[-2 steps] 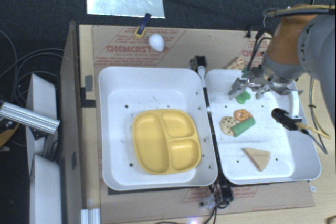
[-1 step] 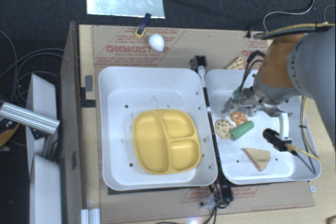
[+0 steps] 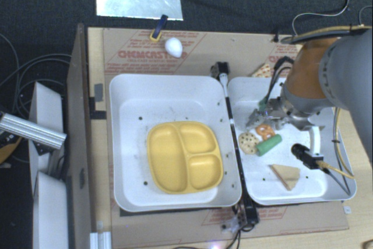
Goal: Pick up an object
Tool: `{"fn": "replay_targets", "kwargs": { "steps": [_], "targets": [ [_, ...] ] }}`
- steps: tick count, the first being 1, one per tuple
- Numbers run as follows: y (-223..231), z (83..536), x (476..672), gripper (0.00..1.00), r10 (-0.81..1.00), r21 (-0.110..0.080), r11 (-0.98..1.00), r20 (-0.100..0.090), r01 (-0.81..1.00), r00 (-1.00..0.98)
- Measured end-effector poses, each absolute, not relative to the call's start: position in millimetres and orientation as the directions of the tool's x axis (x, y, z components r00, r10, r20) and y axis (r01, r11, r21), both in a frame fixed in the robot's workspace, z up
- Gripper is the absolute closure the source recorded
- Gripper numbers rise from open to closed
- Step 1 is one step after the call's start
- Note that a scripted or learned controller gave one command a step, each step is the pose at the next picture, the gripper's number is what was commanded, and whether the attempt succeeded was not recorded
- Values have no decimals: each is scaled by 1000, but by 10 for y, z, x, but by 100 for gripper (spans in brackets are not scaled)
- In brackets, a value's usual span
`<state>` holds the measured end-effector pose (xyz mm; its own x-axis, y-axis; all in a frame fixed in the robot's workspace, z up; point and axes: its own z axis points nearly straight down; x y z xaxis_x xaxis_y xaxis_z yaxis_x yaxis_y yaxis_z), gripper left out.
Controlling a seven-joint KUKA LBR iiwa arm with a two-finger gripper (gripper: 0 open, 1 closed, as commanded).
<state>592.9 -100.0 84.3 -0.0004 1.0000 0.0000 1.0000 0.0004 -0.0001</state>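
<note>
One green cylinder [image 3: 268,144], long axis up-right to down-left; tool [image 3: 263,120] state unclear.

The grey arm [image 3: 344,70] comes in from the right edge, bulky and bent downward toward the left. An orange band [image 3: 306,70] wraps it just above the wrist. Below the band, the wrist narrows into a metal body with cables running along it. The gripper [image 3: 260,118] points down and left at the arm's low end; its tip is small and blurred.
</note>
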Motion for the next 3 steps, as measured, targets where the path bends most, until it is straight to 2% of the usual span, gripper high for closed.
{"fn": "replay_targets", "kwargs": {
  "steps": [1, 2, 3],
  "targets": [
    [-1015, 841, 5824, 0, 1000, -1, 1, 0, 1000, -1],
    [-1308, 857, 6426, 0, 1000, 8, 4, -2, 1000, -4],
    [-1169, 837, 5718, 0, 1000, -5, -1, 2, 1000, 1]
  ]
}}
